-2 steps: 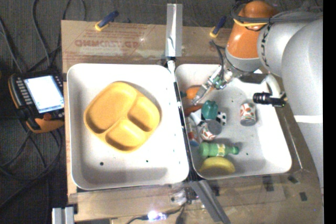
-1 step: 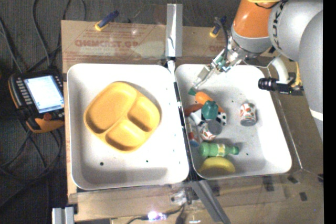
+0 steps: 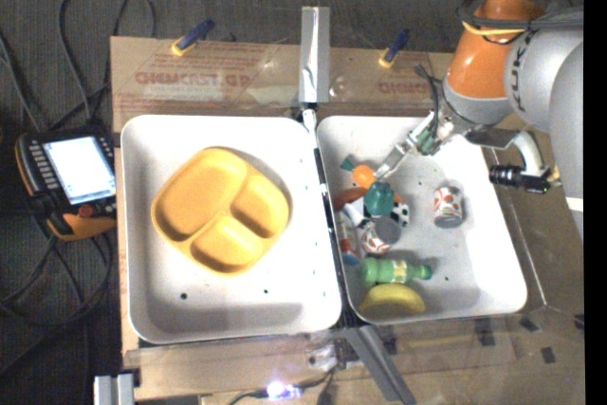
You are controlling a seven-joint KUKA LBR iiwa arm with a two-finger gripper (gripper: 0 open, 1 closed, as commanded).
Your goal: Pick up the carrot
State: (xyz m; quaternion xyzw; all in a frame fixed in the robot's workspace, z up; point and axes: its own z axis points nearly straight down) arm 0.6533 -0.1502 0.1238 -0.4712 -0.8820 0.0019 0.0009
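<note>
Carrot [image 3: 358,176]: orange, with a green top, lying in the right bin [image 3: 474,289] near its left wall, just beside the tips of the fingers [image 3: 379,172] on their left; another orange piece [image 3: 347,196] lies just below it (whether it belongs to the carrot cannot be told).
Fingers: thin and pale, slanting down-left from the grey arm [image 3: 550,81] with its orange band; whether they are spread or pressed together cannot be told, and nothing is seen between them.
Teal cup [image 3: 378,200]: directly below the fingertips, close.
Black-and-white die [image 3: 402,213]: below and slightly right of the fingertips.
Small can [image 3: 448,205]: red and white, to the lower right, apart from them.
Green bottle [image 3: 394,272]: on its side, well below the fingertips.
Yellow piece [image 3: 393,300]: below the bottle, touching it.
Yellow divided plate [image 3: 222,209]: in the left bin [image 3: 152,299], well left of the fingers.
Handheld screen [image 3: 71,168]: on the floor, far left of the bench [image 3: 190,76].
</note>
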